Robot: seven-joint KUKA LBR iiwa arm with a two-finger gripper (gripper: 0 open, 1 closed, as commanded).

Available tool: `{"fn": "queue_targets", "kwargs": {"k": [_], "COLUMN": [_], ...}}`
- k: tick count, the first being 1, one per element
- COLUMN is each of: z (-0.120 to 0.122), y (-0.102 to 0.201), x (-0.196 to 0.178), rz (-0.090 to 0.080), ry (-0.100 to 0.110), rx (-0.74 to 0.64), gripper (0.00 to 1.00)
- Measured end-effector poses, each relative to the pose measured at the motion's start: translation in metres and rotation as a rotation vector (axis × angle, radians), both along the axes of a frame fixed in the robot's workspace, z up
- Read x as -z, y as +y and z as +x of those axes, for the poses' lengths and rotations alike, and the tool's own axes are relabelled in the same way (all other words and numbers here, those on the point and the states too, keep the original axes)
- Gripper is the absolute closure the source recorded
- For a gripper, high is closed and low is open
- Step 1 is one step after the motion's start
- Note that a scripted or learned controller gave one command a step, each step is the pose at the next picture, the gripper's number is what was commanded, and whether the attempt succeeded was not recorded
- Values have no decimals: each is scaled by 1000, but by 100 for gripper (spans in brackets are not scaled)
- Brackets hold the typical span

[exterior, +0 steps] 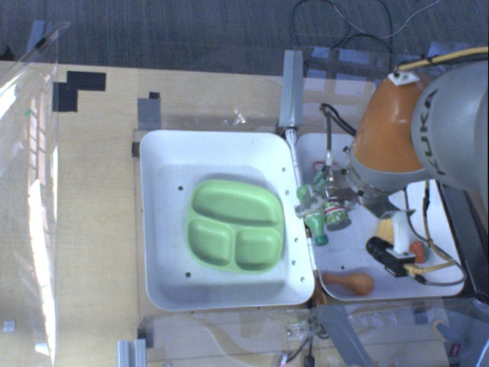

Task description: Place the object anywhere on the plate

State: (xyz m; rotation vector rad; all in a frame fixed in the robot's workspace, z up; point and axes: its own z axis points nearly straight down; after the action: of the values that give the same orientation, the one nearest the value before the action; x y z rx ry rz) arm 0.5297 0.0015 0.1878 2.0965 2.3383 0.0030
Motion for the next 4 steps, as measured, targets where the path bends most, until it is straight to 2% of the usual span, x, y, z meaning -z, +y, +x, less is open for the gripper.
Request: {"fn": "queue_targets", "kwargs": {"k": [1, 2, 3, 4], "z": [0, 2, -42, 63], "y": [0, 1, -59, -29], "x": [0, -11, -38, -53], "rz": [0, 1, -1, -1], "ry": [-1, -5, -3, -2], "rx": [1, -1, 17, -79], "gripper": [0, 100, 100, 100]}}
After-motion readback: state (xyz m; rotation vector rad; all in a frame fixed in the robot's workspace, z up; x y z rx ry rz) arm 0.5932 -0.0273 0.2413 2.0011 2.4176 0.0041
